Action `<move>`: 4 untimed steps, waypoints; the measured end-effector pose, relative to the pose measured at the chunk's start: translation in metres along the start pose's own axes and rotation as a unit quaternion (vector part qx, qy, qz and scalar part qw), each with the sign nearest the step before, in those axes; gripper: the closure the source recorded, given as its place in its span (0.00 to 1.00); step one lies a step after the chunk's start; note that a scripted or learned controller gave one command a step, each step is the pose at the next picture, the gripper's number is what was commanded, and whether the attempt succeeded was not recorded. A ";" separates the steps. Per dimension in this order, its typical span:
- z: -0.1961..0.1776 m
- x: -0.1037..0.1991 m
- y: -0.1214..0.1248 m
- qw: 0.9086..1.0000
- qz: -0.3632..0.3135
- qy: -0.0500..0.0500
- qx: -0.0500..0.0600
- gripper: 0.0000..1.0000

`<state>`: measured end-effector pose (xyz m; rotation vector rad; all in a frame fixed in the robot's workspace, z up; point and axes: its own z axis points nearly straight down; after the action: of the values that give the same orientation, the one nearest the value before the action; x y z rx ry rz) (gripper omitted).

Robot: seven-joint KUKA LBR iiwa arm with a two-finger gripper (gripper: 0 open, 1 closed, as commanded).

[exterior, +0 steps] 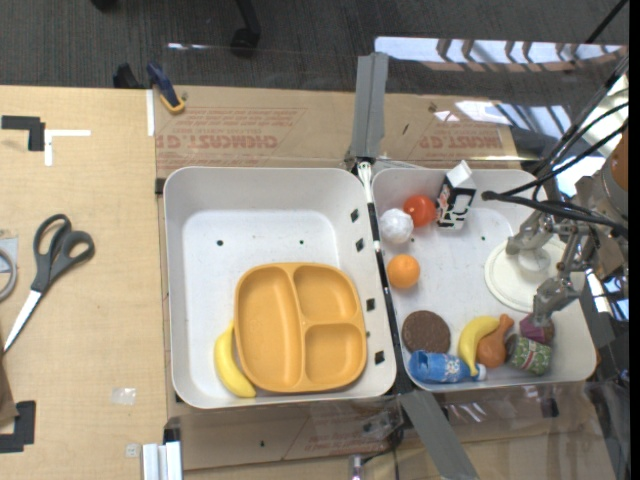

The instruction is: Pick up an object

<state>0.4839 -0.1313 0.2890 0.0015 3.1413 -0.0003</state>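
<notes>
**Two bins, a loaded right side, and spread fingers over the plate**

Nearest the lens, along the bottom rim of the right bin (470,173), a blue bottle (438,368) lies on its side, touching the lower end of a small banana (473,339).

By size, the left bin (190,298) comes first. It bears an orange divided tray (300,326) with three compartments, and a second banana (230,366) lies against the tray's lower left edge, partly tucked under it.

The right bin holds the crowd of pickable things. A white plate (505,280) sits toward its right wall. The gripper (548,266) hangs over that plate with its metal fingers (525,236) spread apart and nothing between them; one fingertip is above the plate's upper part, the other near its lower right edge.

A brown round cookie (426,330) lies left of the small banana. A brown drumstick-like toy (494,342) rests just beside the banana's right side, and a greenish and purple toy (530,348) sits at the bin's lower right corner, touching it.

Higher up, a black and white carton (456,196) stands tilted near the back wall. A red ball (421,210) is just left of it, a white ball (396,226) touches the red one, and an orange ball (403,271) lies apart below.

On the wooden bench (90,368) at left lie scissors (48,263).
</notes>
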 end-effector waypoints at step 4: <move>-0.038 -0.047 -0.090 1.000 0.021 0.001 -0.001 0.00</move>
<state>0.5304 -0.2214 0.3272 0.0676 3.1417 0.0024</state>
